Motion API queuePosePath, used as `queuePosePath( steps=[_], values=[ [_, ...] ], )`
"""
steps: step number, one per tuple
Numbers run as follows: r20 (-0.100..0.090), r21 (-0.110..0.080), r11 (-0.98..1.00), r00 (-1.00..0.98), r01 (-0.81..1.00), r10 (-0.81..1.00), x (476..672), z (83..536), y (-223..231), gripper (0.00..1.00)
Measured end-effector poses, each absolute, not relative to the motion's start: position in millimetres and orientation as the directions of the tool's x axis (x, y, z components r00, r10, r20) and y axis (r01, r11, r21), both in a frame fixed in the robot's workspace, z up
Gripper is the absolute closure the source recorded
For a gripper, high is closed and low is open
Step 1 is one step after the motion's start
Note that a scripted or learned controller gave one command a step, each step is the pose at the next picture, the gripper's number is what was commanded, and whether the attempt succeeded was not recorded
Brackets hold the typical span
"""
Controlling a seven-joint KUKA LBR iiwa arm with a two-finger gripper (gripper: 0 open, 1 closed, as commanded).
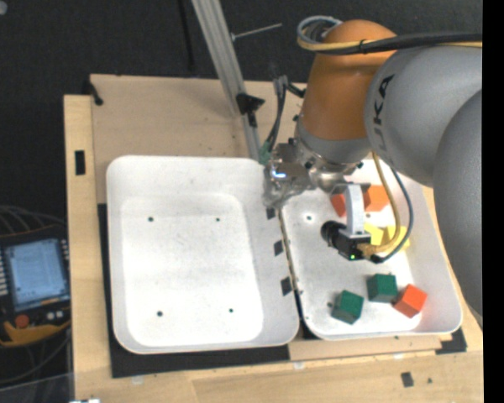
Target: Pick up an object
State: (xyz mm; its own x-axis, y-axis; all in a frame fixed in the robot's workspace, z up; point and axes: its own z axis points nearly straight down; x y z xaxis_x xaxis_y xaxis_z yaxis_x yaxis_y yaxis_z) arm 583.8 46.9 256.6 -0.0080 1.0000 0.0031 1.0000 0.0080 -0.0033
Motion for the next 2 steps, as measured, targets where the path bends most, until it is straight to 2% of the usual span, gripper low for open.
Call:
queuePosePath(
  steps=[1, 2],
  values=[
    [0.000, -0.004, 0.006, -0.006, 1.000, 1.000, 574.9, 232.3, 98.7, 1.00],
    [0.002, -0.001, 0.002, -0.002, 1.000, 1.000, 575.4, 233.5, 97.1, 0.00]
  ],
)
